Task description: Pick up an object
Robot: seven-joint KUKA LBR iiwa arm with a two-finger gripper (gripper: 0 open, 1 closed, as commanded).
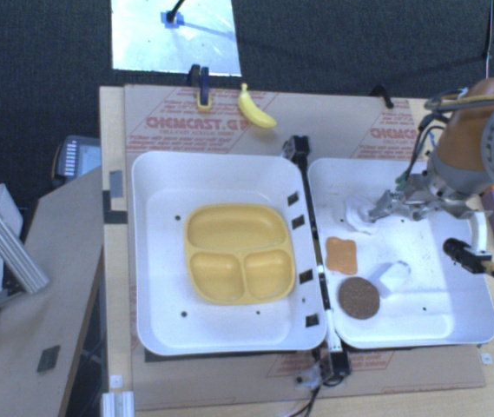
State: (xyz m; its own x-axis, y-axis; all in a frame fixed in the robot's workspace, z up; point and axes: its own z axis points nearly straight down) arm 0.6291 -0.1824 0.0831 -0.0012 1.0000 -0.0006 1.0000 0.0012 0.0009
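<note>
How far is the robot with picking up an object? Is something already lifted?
Nothing looks lifted yet. The hand is low in the right bin, right at a small white object; whether it grips it cannot be told. The orange piece, the brown disc and a pale piece lie on the bin floor. Left to do: a secure grasp and a lift.

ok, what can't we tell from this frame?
- Gripper, camera view: too small and blurred to tell finger state, or whether it touches the white object under it.
- White object: pale on the white right bin, shape unclear.
- Arm: cut off by the right edge.
- Small clear piece beside the brown disc: identity unclear.
</note>
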